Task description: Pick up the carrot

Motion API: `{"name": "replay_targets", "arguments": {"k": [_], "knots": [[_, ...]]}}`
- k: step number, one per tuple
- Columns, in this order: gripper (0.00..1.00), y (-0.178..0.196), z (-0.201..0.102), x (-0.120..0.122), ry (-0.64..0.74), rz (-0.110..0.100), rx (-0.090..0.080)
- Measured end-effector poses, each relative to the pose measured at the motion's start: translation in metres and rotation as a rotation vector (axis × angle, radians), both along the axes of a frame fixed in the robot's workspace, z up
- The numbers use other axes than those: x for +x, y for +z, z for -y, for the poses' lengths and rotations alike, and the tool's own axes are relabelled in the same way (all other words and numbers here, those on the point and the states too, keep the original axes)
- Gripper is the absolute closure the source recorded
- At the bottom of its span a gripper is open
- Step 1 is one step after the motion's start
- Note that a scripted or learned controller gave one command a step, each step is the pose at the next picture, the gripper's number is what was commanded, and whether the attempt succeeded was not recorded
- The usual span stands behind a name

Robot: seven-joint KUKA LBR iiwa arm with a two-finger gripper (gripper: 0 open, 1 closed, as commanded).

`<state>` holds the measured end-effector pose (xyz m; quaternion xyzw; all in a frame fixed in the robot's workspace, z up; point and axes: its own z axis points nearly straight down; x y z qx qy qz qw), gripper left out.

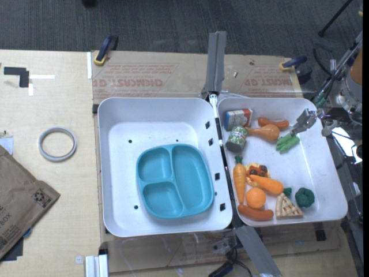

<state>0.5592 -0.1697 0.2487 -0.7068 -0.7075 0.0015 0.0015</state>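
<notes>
The carrot (239, 182) is orange with a small green top. It lies lengthwise along the left wall of the right bin (323, 172), its tip pointing toward the front. The gripper (304, 122) hangs over the bin's back right area, well to the right of the carrot and behind it, just above a green leafy toy (287, 142). I see nothing held in the gripper.
Crowding the carrot are an orange ball (255, 198), a sausage (255, 213), a second orange vegetable (267, 184), a can (236, 138) and a drumstick (263, 133). A sandwich wedge (287, 206) and broccoli (304, 197) sit front right. A teal divided plate (174, 180) lies in the left bin.
</notes>
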Motion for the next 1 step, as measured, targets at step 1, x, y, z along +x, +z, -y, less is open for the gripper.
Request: {"name": "replay_targets", "arguments": {"k": [1], "knots": [[0.0,-0.0824,-0.0511,-0.0135,0.023,0.001,0.0]]}}
